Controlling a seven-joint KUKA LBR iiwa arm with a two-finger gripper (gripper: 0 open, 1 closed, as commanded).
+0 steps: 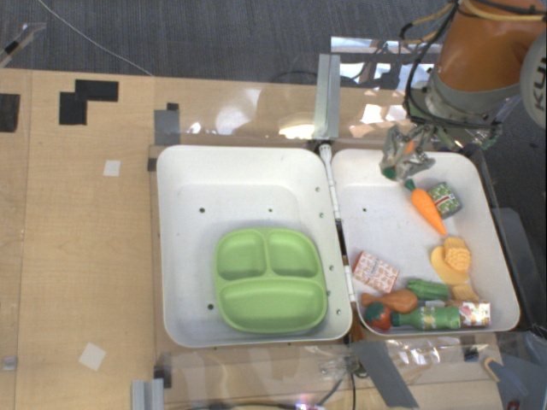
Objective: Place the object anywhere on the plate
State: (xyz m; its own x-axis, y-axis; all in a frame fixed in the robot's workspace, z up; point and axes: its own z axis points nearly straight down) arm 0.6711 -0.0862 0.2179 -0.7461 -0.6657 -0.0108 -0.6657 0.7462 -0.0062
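Note:
A light green plate [269, 278] with three compartments lies in the left white bin [184, 229], towards its front. My gripper [400, 159] hangs over the far left part of the right bin [367, 203], just above the leafy end of an orange toy carrot [427, 210]. Whether the carrot is touched is hidden by the gripper body. Nothing is visibly lifted.
Beside the carrot lies a small green can [445, 199]. Further forward in the right bin are yellow toy chips [452, 260], a red-and-white patterned box [375, 272], a green vegetable [427, 289], a brown drumstick [394, 301] and a green bottle [443, 316].

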